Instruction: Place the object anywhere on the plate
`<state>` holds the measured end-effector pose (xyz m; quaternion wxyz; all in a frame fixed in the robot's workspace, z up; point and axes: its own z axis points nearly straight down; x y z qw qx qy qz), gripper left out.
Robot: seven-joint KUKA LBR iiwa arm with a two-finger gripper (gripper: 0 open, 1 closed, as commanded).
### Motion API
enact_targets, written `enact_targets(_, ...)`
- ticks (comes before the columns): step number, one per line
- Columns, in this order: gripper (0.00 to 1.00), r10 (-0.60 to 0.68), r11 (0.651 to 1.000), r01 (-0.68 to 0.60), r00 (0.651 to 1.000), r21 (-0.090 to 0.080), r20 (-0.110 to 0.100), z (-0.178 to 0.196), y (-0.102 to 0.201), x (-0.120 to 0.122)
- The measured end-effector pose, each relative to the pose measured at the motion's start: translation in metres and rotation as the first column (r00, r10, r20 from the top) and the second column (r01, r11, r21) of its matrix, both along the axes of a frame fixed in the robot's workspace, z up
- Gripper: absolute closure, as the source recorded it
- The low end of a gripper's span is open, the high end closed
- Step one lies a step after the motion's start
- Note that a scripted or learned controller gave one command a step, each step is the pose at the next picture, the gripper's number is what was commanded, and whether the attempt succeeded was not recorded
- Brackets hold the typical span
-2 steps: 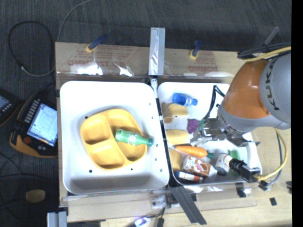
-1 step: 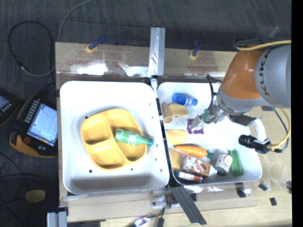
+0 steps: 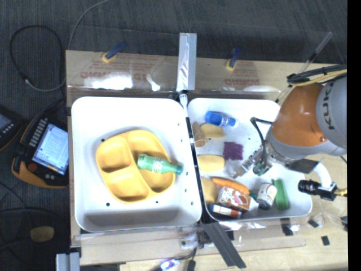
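A green bottle (image 3: 159,164) lies on its side across the yellow divided plate (image 3: 115,168) in the left bin (image 3: 84,117). Right of the plate, over the other bin (image 3: 293,208), the gripper (image 3: 255,165) hangs among toy foods beside a purple piece (image 3: 232,149); whether it is open or grasping anything cannot be told.

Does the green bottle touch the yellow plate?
Touching. The camera view shows the green bottle lying on its side across the yellow plate, resting on it with no gap.
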<state>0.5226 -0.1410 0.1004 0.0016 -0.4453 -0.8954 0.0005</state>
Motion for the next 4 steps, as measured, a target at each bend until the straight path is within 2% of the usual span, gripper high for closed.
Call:
enact_targets(1,0.00,0.000,1.000,0.000,1.000,0.001,0.003,0.001,0.000,0.001)
enact_targets(2,0.00,0.032,0.999,-0.032,0.999,0.003,0.004,0.053,-0.012,0.084)
enact_targets(3,0.00,-0.489,0.873,0.488,0.872,0.007,0.010,-0.011,-0.032,0.043)
enact_targets(4,1.00,-0.487,0.874,0.487,0.873,0.011,0.011,-0.002,-0.031,0.045)
